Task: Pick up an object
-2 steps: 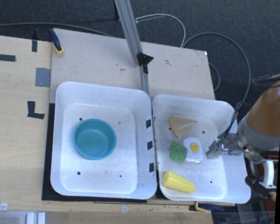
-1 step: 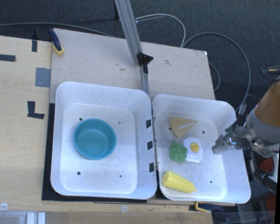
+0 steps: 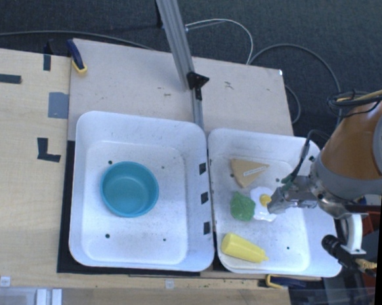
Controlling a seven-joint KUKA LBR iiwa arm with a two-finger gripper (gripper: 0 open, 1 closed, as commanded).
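Gripper (image 3: 274,205) low in the right bin (image 3: 301,253), fingers pointing toward camera-left; whether they are spread, closed or gripping anything cannot be told, too small and dark. Fingertips sit over a white-and-yellow object (image 3: 263,205), looks like a fried-egg toy, yellow spot just at the tip, white part below it; contact unclear. Just left of that, a green lumpy object (image 3: 243,206), touching or nearly touching the white piece. Above both, a tan wedge-shaped piece (image 3: 247,171), flat on the bin floor, apart from the gripper. Toward the front of the same bin, a yellow elongated object (image 3: 242,249) lying on its side, well apart from the gripper. Behind the gripper the grey wrist and the orange band (image 3: 353,145) of the arm come in from camera-right, over the right rim of the bin; black cable runs along the wrist. Left bin (image 3: 87,173) sits side by side with the right one, rims touching in the middle. In it a blue bowl (image 3: 130,188), upright, roughly centre-left, well apart from everything else. Grey metal pole (image 3: 177,32) slants down from the top to the seam between the bins. Bins rest on a light worktop (image 3: 18,168) with dark tape marks; a blue-yellow clamp (image 3: 76,57) at the upper left edge of the board.
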